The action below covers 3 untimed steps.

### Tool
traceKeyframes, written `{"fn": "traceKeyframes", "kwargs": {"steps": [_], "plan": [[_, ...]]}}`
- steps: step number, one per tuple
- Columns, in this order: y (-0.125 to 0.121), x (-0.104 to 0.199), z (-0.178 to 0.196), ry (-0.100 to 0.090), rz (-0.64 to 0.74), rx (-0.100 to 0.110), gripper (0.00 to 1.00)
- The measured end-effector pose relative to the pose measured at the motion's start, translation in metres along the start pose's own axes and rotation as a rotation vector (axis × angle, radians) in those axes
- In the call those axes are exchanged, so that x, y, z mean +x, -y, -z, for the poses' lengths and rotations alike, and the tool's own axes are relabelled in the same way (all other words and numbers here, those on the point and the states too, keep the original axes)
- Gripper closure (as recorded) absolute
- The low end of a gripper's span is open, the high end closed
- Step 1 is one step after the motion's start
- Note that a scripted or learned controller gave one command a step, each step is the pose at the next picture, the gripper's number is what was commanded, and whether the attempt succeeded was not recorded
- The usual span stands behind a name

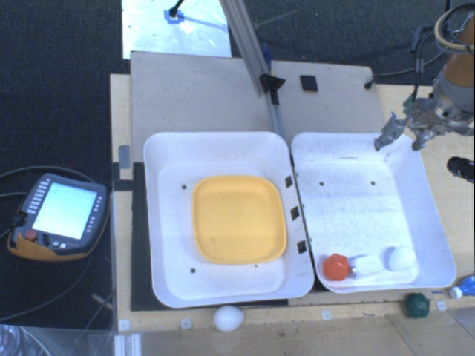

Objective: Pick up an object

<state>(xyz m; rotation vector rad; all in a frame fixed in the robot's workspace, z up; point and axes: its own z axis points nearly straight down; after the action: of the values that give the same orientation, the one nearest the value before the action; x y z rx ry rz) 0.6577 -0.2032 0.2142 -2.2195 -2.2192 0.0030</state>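
Note:
My gripper (404, 136) hangs over the back right corner of the right bin (349, 170), its two fingers (387, 135) spread apart with nothing between them. At the front of that bin lie a red-orange ball (336, 267), a small white piece (366, 265) and a white ball (401, 258). All three sit far from the gripper, toward the near wall. The left bin (167, 199) holds a yellow square plate (240, 219).
A white egg-shaped object (228, 318) and a dark green ball (417, 305) rest on the bench in front of the bins. A teach pendant (58, 216) lies left of the bench. A metal pole (249, 35) slants over the back board.

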Motion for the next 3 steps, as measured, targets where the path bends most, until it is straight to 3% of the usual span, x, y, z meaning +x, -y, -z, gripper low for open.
{"fn": "traceKeyframes", "kwargs": {"steps": [2, 3], "plan": [[0.01, 0.006, -0.106, 0.0, 0.001, -0.001, 0.0], [0.008, 0.006, -0.093, 0.002, 0.001, -0.006, 1.0]]}}
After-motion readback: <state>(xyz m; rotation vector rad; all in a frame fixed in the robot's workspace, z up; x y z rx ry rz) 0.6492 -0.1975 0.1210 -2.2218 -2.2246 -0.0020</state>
